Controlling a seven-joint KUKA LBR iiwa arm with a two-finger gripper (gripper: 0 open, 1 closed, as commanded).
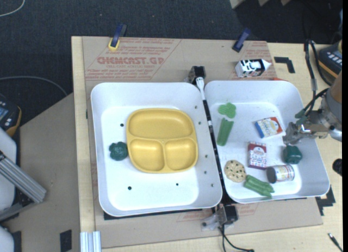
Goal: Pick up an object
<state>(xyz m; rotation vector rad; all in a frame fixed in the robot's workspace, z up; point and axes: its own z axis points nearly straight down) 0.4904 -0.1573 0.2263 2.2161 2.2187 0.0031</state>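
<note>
step: my approach, nothing lifted | gripper [294, 134] just above green block [292, 154], can't tell grip state | next: I descend, clamp, lift

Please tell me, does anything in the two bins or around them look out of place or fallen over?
Two things stand out. A small black-and-white carton lies on the bench outside the right bin, beyond its far rim. Inside that bin, a small can lies on its side. Nothing looks spilled or broken.
</note>
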